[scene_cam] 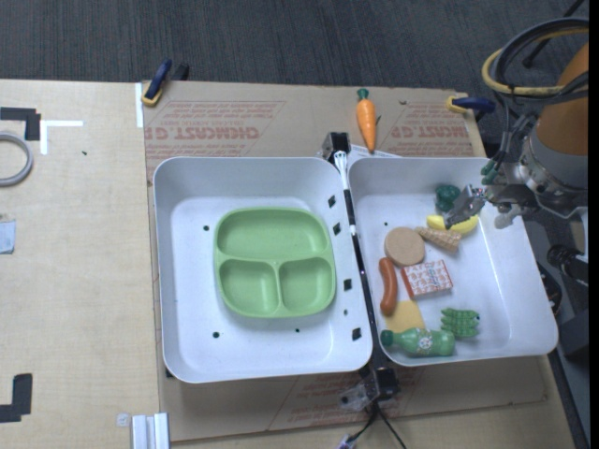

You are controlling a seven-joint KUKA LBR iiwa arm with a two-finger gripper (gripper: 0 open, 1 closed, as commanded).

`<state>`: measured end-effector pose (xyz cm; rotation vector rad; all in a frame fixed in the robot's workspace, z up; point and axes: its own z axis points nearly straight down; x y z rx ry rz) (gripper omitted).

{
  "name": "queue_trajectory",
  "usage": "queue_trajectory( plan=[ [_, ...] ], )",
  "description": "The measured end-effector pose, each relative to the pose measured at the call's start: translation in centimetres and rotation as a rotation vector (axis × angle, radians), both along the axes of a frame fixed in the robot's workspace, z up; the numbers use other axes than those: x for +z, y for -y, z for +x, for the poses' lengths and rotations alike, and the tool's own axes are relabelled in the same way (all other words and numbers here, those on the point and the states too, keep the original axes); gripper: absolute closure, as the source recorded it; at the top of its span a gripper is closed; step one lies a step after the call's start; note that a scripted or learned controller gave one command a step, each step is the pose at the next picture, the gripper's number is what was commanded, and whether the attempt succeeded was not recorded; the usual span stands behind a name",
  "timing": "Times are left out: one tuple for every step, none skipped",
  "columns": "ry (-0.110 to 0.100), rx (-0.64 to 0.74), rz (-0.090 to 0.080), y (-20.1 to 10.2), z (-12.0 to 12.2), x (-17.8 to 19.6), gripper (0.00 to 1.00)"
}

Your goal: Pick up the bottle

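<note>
The bottle [418, 343] is green with a pale label and lies on its side at the near edge of the right bin [510, 288], next to a yellow wedge [406, 316]. My gripper [464, 210] hangs low over the far part of that bin, just above a yellow banana-like toy [437, 223] and a cone [443, 239]. It is well apart from the bottle, toward the far right of it. The arm's wrist covers the bin's far right corner.
The right bin also holds a tan disc [405, 246], a red sausage [387, 284], a red-and-white box [427, 278], a green leafy toy [460, 321] and a dark green piece [447, 195]. A green divided plate [276, 262] sits in the left bin. A carrot [365, 120] lies behind the bins.
</note>
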<state>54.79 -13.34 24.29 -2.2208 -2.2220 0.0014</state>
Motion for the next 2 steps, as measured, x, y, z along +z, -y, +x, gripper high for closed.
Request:
queue_trajectory(
  plan=[
    [0.000,0.000,-0.001,0.0,0.0,0.9,1.00],
    [-0.002,-0.163,0.000,-5.3,-4.0,-1.6,1.00]
  ],
)
